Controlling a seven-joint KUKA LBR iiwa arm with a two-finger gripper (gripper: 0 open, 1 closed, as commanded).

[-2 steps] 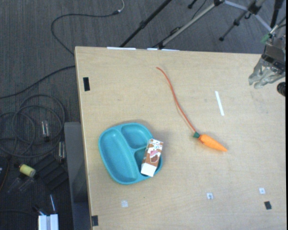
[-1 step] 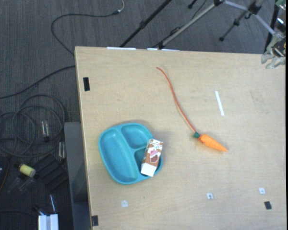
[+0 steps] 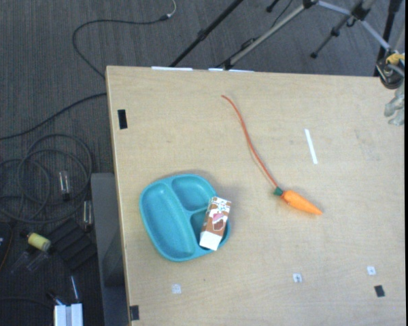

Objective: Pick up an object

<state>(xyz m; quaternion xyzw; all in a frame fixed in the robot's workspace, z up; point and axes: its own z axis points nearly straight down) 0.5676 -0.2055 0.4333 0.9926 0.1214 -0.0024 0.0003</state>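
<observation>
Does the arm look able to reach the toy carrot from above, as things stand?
Probably yes: the carrot lies alone on bare tabletop, apart from the blue plate and white strip, nothing over it.

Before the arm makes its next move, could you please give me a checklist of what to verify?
1. Toy carrot lies free on the wooden table, nothing touching its body: ok.
2. Carrot's long orange cord trails away across the table and may drag on a lift: not ok.
3. Small carton rests tilted over the rim of the blue divided plate, a poor seat for a straight grasp: not ok.
4. White strip lies apart from the carrot: ok.
5. Gripper, likely the grey part at the right edge, ready to grasp: cannot tell.
</observation>
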